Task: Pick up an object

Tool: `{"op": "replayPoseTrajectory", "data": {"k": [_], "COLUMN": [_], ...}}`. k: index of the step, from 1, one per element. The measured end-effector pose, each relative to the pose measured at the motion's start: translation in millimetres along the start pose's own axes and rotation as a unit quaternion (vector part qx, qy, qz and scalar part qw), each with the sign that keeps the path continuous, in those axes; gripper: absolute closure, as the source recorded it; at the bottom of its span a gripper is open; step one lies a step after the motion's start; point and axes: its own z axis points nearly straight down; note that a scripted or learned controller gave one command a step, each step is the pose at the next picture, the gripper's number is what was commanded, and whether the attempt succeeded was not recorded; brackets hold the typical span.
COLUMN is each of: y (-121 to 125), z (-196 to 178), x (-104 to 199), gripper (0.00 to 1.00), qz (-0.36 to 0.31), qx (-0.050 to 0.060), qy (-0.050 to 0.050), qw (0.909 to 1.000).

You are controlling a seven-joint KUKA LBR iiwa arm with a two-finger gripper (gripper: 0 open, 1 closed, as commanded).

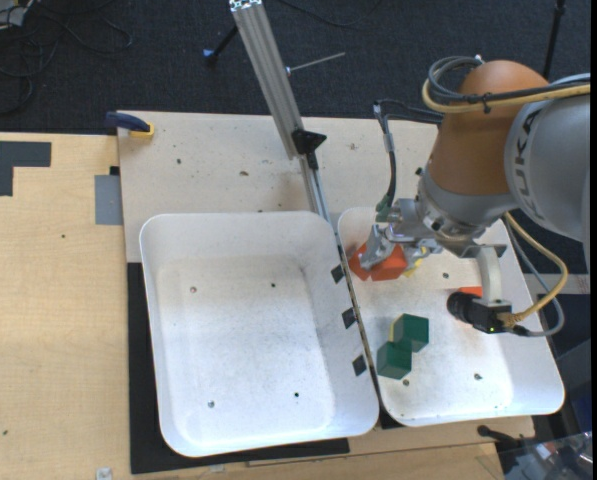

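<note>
An orange-red block (380,262) lies at the left side of the right bin (478,393), close to the divider. My gripper (386,240) hangs directly over it, its grey metal parts touching or nearly touching the block's top, so part of the block is hidden. Nearer the front of the same bin sits a green object (402,345) made of two cube-like lumps. A small yellow bit (414,264) peeks out beside the orange-red block.
The left bin (243,338) sits beside the right one, with black clips (348,317) along the shared edge. A slanted aluminium bar (276,88) rises behind the bins. A black and orange fitting with cable (481,310) hangs over the right bin.
</note>
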Motion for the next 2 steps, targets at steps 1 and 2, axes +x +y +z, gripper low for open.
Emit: {"op": "replayPoseTrajectory", "data": {"k": [1,2], "y": [6.3,23.8], "z": [7.6,-2.0], "x": [44.8,91.7], "gripper": [1.00,1.00], "qz": [0.000,0.000], "qx": [0.000,-0.002], "qy": [0.000,0.000], "qw": [1.0000,1.0000]}}
